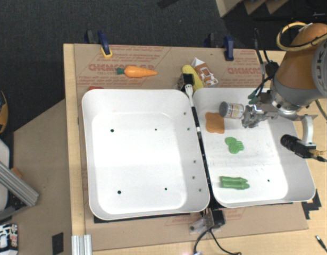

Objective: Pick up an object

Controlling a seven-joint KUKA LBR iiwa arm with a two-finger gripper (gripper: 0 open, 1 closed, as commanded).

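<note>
In the camera view, the gripper [252, 116] hangs over the right bin [291, 187], just right of a small jar [231, 110]; whether it is spread or pinching is unclear. An orange block [215, 122] touches the jar's lower left; two green pieces [235, 145] [234, 183] lie nearer the bin's front.

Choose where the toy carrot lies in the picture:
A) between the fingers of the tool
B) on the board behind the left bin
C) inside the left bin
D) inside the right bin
B: the carrot rests on the brown board, beyond the far rim of the left bin, outside both bins.
</note>
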